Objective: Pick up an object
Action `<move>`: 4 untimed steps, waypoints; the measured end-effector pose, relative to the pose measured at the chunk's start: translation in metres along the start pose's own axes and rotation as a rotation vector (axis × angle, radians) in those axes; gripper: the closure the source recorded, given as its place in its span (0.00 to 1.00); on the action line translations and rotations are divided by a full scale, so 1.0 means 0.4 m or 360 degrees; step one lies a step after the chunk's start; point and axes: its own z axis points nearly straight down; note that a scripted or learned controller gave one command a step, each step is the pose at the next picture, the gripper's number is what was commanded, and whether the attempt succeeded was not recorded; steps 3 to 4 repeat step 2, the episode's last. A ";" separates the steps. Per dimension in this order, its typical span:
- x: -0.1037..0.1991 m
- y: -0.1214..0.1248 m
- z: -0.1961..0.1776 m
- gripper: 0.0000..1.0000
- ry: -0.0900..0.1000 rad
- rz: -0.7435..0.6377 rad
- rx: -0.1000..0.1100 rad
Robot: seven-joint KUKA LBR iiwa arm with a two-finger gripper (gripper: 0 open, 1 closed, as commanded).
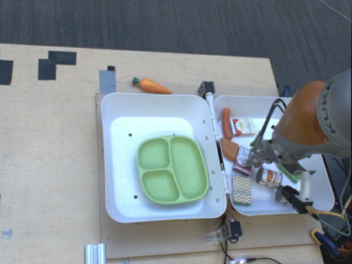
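- Bench: light wood surface filling most of the frame, with dark carpet beyond it along the top.
- Left bin: shallow and white, at centre frame. It holds a green divided plate with three compartments, lying flat.
- Right bin: shallow and white, touching the left bin along a central seam. Its contents are crowded toward its left half.
- Arm: grey with an orange band, reaching in from the right edge of the frame and standing over the right bin.
- Gripper: low over the left-centre of the right bin, among the objects there. Whether its fingers are spread or closed cannot be told; the wrist hides them.
- Objects in the right bin: a red sausage lies lengthwise near the upper left corner; a small white carton is just beside it on the right; a brown cracker-like piece sits below the sausage; a small jar with a white label lies on its side just right of the gripper; a chequered pouch lies near the lower left corner.
- Carrot: on the bench just above the left bin's top rim, outside both bins.
- Dark tape patches: on the bench, upper left of the frame.
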 end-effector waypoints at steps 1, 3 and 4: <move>-0.001 -0.001 0.001 0.00 -0.0001 0.0001 0.0001; 0.000 -0.078 0.033 0.00 -0.0009 0.0010 0.0017; 0.000 -0.078 0.033 0.00 -0.0009 0.0010 0.0017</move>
